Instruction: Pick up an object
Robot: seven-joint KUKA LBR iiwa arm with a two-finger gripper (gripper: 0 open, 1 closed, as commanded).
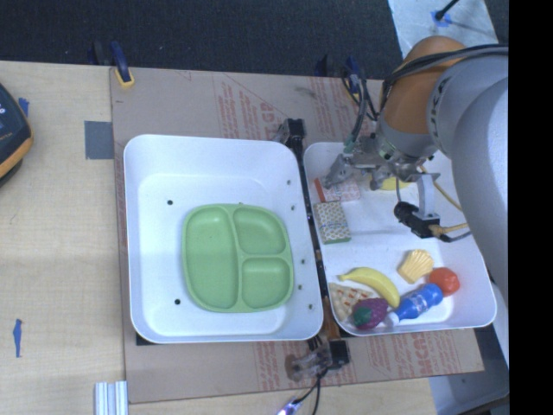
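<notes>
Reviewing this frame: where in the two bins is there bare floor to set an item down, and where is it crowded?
Left bin: bare floor rings the green tray, widest along its far and left sides. Right bin: a bare patch mid-floor between the sponge and shell. Crowded near the banana and under the gripper.

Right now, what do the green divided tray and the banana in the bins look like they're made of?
The green divided tray looks like molded plastic with a matte finish: uniform pale green, rounded compartment ridges, soft shading with little glare. The banana seems to be a plastic toy: evenly saturated yellow, smooth skin with a slight sheen, lying among other bright toy foods. Neither material can be confirmed by sight alone.
</notes>
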